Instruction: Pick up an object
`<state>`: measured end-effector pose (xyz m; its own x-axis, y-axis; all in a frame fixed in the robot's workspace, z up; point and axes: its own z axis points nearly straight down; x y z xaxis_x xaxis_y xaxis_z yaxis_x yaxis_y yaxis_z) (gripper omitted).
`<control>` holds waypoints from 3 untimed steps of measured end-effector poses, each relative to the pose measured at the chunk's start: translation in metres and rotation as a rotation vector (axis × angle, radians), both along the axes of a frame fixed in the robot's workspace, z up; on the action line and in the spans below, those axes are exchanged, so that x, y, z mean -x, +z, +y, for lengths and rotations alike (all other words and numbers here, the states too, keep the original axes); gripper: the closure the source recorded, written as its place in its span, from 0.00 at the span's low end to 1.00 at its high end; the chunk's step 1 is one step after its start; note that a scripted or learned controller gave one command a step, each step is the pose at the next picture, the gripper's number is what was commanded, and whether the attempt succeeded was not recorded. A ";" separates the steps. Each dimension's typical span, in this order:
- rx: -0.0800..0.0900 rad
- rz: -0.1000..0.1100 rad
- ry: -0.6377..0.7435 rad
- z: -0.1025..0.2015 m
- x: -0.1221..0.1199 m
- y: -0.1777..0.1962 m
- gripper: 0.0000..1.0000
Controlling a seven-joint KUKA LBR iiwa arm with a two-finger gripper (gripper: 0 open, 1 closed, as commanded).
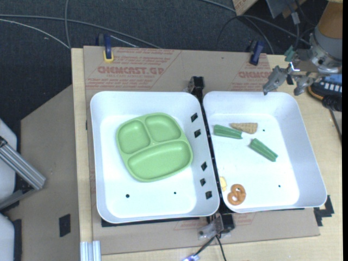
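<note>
My gripper point(284, 86) hangs over the far rim of the right bin point(304, 145), open, with nothing between its fingers. Inside that bin lie a green bean-like stick point(227, 132), a tan wedge point(244, 127) just behind it, and a second green stick point(263, 149) nearer the middle. At the bin's near left corner sits a brown pretzel point(237, 194), with a small yellow piece point(222, 184) beside it. All of these lie well below and to the left of the gripper.
The left bin point(106, 189) holds a green divided plate point(155, 145). A black divider with clips point(202, 145) runs between the bins. Blue clamps point(109, 50) point(255, 51) grip the board's far edge. Cables cross the dark floor behind.
</note>
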<state>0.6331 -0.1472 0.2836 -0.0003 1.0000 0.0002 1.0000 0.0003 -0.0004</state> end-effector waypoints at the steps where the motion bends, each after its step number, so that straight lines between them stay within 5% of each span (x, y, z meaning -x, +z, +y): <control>1: -0.001 0.005 -0.001 0.002 0.007 -0.044 0.00; 3: -0.002 0.007 0.000 0.007 0.013 -0.171 0.00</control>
<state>0.6199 -0.1403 0.1129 0.0000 1.0000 0.0023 1.0000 0.0001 -0.0071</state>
